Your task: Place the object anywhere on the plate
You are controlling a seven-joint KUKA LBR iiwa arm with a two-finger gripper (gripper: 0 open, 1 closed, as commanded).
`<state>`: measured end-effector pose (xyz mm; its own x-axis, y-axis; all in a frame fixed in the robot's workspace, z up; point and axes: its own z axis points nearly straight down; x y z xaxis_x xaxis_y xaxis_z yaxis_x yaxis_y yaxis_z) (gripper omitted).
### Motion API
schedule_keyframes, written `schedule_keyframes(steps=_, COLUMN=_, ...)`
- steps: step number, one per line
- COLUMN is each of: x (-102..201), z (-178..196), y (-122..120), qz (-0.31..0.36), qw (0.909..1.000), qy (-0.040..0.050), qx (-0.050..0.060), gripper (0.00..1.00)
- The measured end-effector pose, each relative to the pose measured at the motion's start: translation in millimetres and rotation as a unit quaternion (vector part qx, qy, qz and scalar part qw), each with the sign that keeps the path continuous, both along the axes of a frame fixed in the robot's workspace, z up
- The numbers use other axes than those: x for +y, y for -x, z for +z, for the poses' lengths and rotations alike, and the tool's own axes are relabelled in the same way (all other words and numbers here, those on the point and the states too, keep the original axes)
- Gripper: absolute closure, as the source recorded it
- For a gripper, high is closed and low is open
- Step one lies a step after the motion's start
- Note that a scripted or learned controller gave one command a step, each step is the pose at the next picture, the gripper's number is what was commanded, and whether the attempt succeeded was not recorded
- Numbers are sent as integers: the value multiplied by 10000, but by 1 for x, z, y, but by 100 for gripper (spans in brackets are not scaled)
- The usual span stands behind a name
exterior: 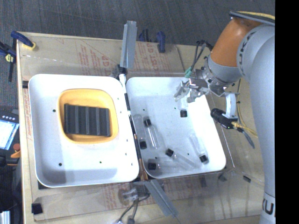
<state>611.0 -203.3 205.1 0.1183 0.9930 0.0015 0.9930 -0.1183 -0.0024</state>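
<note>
Jaws (183,107) blurred above right bin (212,125), grip unreadable.

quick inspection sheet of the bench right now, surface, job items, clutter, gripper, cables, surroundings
surface: wooden bench bearing two white bins side by side, left bin and right bin.
job's things: yellow plate in the left bin, with a dark ribbed insert on it; clear vials with black caps scattered in the right bin.
clutter: small black caps loose in the right bin.
grippers: gripper over the right bin's upper part; a small black piece at its tip, grip unclear.
cables: wires by the wrist.
surroundings: blue clamps at the bench edge, dark carpet.
</note>
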Motion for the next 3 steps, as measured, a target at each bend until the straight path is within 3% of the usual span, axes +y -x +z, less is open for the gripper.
schedule_keyframes(steps=1, x=62, z=14, y=22, qz=782, qw=9969, qy=1, qx=9, gripper=100)
schedule_keyframes(steps=2, x=161, z=5, y=0, qz=577, qw=9983, qy=10, qx=3, gripper=100)
schedule_keyframes(steps=3, x=160, z=6, y=0, qz=574, qw=9983, qy=11, qx=2, gripper=0)
